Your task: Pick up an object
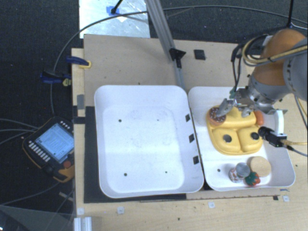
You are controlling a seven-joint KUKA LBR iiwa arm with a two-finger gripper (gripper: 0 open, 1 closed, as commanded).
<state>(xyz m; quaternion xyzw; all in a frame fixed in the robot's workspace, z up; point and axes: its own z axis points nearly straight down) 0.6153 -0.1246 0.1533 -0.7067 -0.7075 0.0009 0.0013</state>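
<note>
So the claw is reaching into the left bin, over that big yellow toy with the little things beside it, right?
Not quite: the camera view shows the claw over the right bin, not the left. The yellow toy and the small items lie there.

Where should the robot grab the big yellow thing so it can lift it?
Probably by its lower rim, coming straight down from above. The yellow thing is wide and lumpy, too broad to span, and the rim there lies away from the gripper and the small toys.
</note>
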